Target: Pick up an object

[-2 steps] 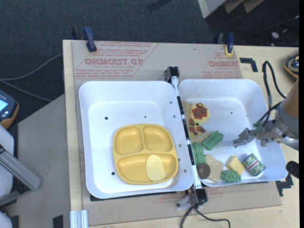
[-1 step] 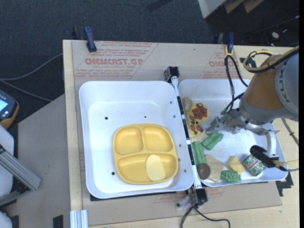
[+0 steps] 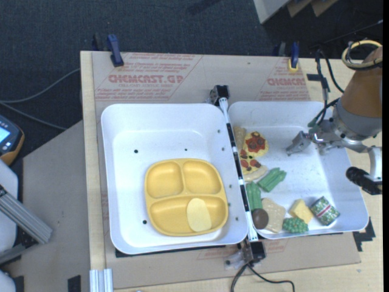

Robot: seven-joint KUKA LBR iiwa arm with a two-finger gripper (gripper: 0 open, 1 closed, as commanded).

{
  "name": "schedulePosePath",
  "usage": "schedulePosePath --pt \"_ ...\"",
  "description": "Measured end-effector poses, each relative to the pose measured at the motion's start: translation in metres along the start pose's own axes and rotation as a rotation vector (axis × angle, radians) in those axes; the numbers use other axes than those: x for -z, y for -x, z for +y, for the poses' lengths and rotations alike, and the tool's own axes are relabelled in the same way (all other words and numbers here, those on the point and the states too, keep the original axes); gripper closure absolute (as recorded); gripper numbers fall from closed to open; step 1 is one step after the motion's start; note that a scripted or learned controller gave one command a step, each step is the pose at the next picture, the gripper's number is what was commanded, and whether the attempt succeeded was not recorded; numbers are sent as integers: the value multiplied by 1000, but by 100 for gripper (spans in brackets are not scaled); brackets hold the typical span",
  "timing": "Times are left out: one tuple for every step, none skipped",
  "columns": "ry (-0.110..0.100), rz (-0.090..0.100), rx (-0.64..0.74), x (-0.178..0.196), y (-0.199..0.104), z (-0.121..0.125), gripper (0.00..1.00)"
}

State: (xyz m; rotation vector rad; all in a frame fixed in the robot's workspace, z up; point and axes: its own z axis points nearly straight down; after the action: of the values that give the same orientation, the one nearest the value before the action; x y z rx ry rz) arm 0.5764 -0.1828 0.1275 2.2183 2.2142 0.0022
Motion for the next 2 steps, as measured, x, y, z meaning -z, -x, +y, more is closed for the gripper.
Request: schedulePosePath --pt "1 0 10 -41 -70 67 0" --pt "-8 4 -5 -38 14 26 0"
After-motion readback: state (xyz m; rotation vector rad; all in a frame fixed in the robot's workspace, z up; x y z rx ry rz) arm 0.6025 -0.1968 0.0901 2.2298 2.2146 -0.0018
